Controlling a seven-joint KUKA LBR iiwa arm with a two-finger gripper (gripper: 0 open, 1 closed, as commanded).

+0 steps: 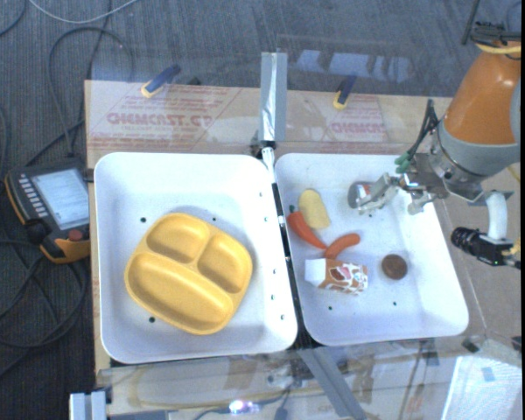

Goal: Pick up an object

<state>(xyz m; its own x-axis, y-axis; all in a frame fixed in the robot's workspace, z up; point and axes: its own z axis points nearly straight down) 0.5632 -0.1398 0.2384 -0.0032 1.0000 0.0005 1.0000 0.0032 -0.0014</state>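
Camera view is showing the gripper (pixel 382 191) hovering in the right bin (pixel 437 309), its jaws' state impossible to tell, just right of a pale potato-like piece (pixel 313 207), probably light, smooth, best pinched across its narrow middle.

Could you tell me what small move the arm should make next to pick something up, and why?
Probably shift the gripper toward the pale yellow piece and lower onto it. The gripper sits over the upper part of the right bin with nothing seen between its fingers, and that piece lies nearest, apart from the orange carrot-like pieces below it.
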